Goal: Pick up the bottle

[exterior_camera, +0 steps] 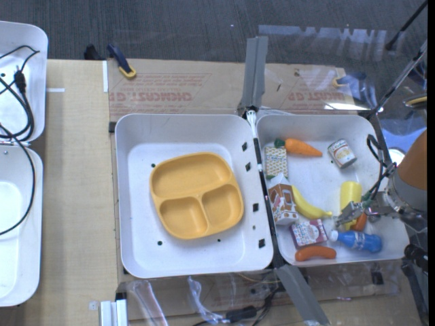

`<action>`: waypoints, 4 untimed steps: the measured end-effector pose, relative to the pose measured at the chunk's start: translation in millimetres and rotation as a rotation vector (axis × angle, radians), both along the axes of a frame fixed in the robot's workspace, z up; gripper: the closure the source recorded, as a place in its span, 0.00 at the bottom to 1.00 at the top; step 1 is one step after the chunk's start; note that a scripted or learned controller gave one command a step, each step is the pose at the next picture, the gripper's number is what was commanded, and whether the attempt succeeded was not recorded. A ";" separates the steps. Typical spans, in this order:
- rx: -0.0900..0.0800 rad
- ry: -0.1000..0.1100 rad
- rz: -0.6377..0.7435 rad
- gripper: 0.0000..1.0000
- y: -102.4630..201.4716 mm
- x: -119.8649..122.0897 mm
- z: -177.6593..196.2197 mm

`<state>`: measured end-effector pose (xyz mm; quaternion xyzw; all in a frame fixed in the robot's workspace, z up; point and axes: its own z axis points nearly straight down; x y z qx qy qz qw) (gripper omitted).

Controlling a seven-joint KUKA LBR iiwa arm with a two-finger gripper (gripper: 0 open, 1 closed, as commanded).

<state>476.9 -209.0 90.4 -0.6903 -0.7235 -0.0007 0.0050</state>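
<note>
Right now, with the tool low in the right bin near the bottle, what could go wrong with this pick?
1. The blue bottle lies on its side near the bin wall, so it may roll or slip away.
2. The tool sits between the bottle, a yellow block and a banana; it could catch or shove one of those instead.
</note>
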 end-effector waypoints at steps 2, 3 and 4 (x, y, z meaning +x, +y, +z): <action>-0.003 -0.006 0.321 1.00 -10.8 1.0 8.7; -0.002 -0.004 0.323 0.00 -10.0 0.9 8.6; -0.008 -0.010 0.489 0.00 -12.9 1.5 30.6</action>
